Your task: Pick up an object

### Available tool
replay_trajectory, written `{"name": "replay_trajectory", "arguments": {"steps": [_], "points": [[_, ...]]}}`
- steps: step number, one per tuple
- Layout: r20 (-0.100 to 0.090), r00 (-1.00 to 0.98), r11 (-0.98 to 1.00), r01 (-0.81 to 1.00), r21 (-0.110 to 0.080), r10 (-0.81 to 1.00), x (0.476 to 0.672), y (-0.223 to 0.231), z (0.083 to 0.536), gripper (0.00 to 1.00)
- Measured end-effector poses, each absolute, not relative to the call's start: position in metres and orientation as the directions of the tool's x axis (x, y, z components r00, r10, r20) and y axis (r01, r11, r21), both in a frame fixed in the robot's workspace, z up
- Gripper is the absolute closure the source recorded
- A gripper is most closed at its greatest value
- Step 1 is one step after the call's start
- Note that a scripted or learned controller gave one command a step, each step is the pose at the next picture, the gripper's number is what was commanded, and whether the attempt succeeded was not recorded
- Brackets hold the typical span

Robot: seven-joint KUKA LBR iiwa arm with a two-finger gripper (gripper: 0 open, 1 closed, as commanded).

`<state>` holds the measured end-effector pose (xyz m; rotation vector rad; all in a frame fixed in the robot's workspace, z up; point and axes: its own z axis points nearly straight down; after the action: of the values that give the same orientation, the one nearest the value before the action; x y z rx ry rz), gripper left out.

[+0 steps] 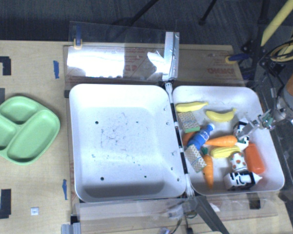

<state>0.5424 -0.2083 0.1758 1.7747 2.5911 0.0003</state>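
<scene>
The right white bin (269, 145) holds a heap of toys. Two yellow bananas (191, 107) (220, 115) lie at its far side. A blue bottle (201, 136) lies near the middle, with an orange carrot (221, 141) to its right. A second carrot (208, 169) and a striped sponge (195, 157) lie nearer the front. An orange-red oval piece (254, 158) and black-and-white toy figures (241, 179) sit at the right front. My gripper (261, 122) hangs over the bin's right side, just right of a small black-and-white toy (241, 128).
The left white bin (83, 101) has only pen marks on its floor. A green divided plate (22, 128) sits on the bench at far left. A clear plastic sheet (122, 57) stands behind the bins. Cables and stand legs crowd the far right.
</scene>
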Motion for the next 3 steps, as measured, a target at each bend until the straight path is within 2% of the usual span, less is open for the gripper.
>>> {"name": "replay_trajectory", "arguments": {"steps": [1, 2, 3], "points": [[-0.004, -0.359, 0.359, 0.933, 0.005, 0.933, 0.544, -0.209, 0.187, 1.0], [-0.004, -0.36, 0.36, 0.933, 0.005, 0.933, 0.544, -0.209, 0.187, 0.0], [0.001, -0.519, 0.519, 0.855, 0.0, 0.855, 0.538, -0.17, 0.156, 0.0]]}}
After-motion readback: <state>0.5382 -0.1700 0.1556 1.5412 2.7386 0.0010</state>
